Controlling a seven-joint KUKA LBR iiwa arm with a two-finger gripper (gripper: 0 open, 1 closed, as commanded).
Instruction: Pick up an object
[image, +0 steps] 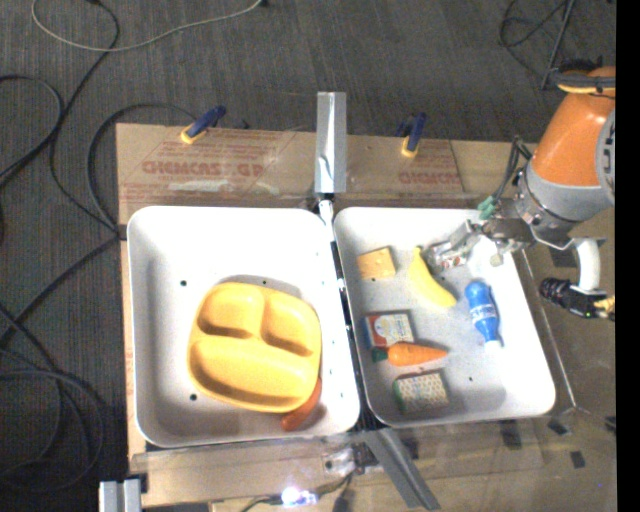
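Front edge: nearest the camera runs the desk (230, 460) rim, with both white bins just behind it.
Left bin (150, 300): holds a yellow divided tray (257, 345), lying flat and taking up most of the floor; an orange-red piece (305, 410) pokes out from under the tray's near right corner, too hidden to name.
Right bin (530, 390): holds the loose small things, spread apart enough that each probably offers its own approach from above.
Near items: a speckled block (421, 390) sits closest to the front wall, with a toy carrot (415, 353) just behind it and a small printed box (390, 327) touching or nearly touching the carrot.
Middle items: a blue bottle (482, 309) lies on its side toward the right wall; a banana (430, 282) lies aslant beside it.
Far item: a cheese-coloured wedge (376, 264) rests near the divider.
Arm: reaches in from the right, its gripper (452, 250) low over the far right of the right bin, just above the top end of the banana.
Fingers: cannot tell whether they are spread or pressed together; the metal parts blur into the bin floor.
Likely target: the banana, judging by where the gripper hangs, though nothing is seen held.
Backdrop: cardboard sheet (230, 170) clamped behind the bins, likely to keep the backing in place.
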